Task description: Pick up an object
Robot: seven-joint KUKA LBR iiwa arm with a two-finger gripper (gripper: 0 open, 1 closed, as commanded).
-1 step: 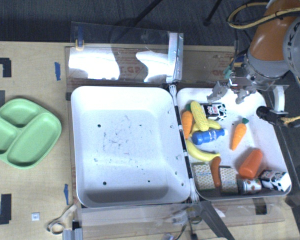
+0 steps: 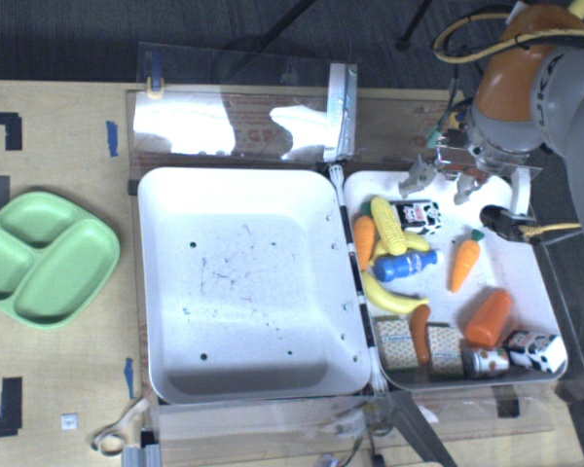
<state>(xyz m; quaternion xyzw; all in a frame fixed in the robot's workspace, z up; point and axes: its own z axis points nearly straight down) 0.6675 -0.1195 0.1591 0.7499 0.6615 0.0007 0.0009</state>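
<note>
Wooden bench (image 2: pixel 68 115) is carrying 2 white bins; a green divided plate (image 2: pixel 44 258) is lying far left. Gripper (image 2: pixel 446 175) is hovering over the right bin's (image 2: pixel 545 280) far edge, fingers spread, gripping nothing. Corn cob (image 2: pixel 387 224), blue bottle (image 2: pixel 403 265), banana (image 2: pixel 391 297) and carrot (image 2: pixel 463 263) are lying below it.

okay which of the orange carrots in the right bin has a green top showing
The carrot lying alone right of the blue bottle; the one by the corn shows no green.

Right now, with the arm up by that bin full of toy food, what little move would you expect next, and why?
Probably a short drop straight down. The gripper hangs open above the far end of the right bin, holding nothing, and the black-and-white toy and corn cob lie just below it.
</note>
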